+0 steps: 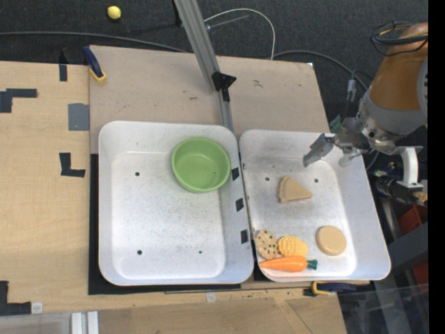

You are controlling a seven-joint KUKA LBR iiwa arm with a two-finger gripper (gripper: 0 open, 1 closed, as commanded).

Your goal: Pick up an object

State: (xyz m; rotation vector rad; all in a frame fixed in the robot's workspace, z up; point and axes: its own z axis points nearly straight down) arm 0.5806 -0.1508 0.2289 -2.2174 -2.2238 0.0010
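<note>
Gripper [332,151] hangs over the right bin [361,207], near its far right corner, fingers spread wide with nothing between them. One finger [314,152] points down-left over the bin floor, the other sits near the bin's right rim. Grey arm with its orange band [402,75] comes in from the right, wrist above the bin's far right edge.

Right bin contents: a tan wedge-shaped piece [295,190] lies near the middle of the bin, below and a bit left of the gripper, not touching it. A round tan disc [331,240] sits toward the near right corner. Along the near edge, a brown speckled cookie [265,243] and a yellow waffle-textured round piece [293,245] lie side by side, touching or almost so. An orange carrot [285,264] lies flat just in front of them, against the near rim, its green end pointing right.

Left bin [125,207]: a green bowl [201,164] stands upright near the far right corner, well apart from the gripper.

Bench [139,82] beyond the bins carries a slanted grey metal pole [198,30] with a black clamp. A small yellow ball [114,12] lies on the dark floor past the bench's far left side.
</note>
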